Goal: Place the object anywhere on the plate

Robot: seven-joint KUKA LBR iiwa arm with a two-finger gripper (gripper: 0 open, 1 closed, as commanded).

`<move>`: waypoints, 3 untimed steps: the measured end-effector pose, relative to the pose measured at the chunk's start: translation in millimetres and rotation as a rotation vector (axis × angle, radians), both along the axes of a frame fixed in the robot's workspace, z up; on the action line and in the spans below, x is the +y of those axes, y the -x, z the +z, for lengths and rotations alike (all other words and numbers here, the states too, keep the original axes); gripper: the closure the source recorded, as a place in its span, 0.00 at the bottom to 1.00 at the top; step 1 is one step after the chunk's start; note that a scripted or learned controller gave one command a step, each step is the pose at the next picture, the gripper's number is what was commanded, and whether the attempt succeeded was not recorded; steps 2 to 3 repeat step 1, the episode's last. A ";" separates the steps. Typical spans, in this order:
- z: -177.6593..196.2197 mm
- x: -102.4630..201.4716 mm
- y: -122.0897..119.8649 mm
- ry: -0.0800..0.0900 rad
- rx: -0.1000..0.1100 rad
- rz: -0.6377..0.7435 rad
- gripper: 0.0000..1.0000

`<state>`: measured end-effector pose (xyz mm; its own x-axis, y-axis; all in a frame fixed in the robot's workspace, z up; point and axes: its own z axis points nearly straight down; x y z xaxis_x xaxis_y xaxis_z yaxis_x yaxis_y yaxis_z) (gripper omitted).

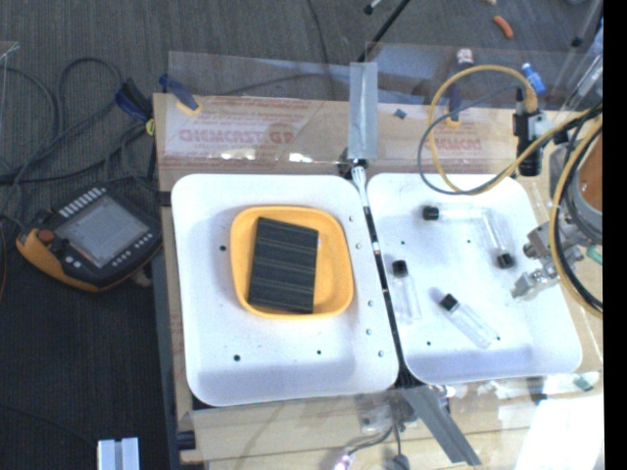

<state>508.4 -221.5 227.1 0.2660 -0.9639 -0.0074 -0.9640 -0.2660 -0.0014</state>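
Camera view | you've got dark ribbed block (284, 264) lying flat on yellow plate (339, 274) in left bin (196, 341) | gripper (537, 280) at right bin's (460, 360) right edge, above clear vials (464, 320) | grip state: can't tell

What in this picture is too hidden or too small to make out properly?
- Gripper, camera view: cut by the right edge; finger state unclear.
- Clear vials in right bin: glass too faint to count surely.
- Plate centre: covered by black block.
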 end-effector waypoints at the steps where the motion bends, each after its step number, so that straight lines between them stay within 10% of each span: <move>1: 0.0 0.0 0.0 0.000 0.000 0.000 0.00; 3: 0.0 0.0 0.0 0.000 0.000 0.000 0.00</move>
